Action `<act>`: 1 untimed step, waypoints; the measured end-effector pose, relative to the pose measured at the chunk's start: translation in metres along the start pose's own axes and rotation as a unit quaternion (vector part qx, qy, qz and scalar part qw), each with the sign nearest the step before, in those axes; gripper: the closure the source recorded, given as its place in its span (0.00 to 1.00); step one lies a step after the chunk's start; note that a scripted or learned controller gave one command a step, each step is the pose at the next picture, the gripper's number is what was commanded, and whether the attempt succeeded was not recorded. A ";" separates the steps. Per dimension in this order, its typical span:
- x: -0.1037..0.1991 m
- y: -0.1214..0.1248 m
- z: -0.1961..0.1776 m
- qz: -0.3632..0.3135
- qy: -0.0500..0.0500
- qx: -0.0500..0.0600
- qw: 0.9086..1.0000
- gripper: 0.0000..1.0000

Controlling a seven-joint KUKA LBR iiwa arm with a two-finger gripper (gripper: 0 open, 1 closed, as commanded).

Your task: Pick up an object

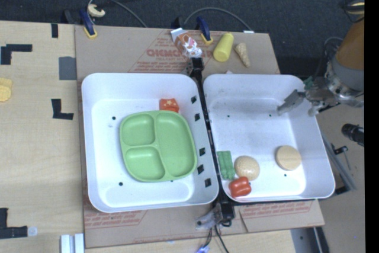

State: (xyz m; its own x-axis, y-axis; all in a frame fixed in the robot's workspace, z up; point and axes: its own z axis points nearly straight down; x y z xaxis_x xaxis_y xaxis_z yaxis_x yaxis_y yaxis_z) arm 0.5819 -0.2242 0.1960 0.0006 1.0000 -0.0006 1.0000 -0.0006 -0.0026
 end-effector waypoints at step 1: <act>0.043 -0.040 -0.034 -0.001 0.000 -0.001 1.000 0.00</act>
State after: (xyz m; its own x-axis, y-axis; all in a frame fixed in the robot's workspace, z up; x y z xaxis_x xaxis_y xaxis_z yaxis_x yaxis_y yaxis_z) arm 0.5423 -0.1816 0.2297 -0.0022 1.0000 0.0004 1.0000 0.0022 0.0001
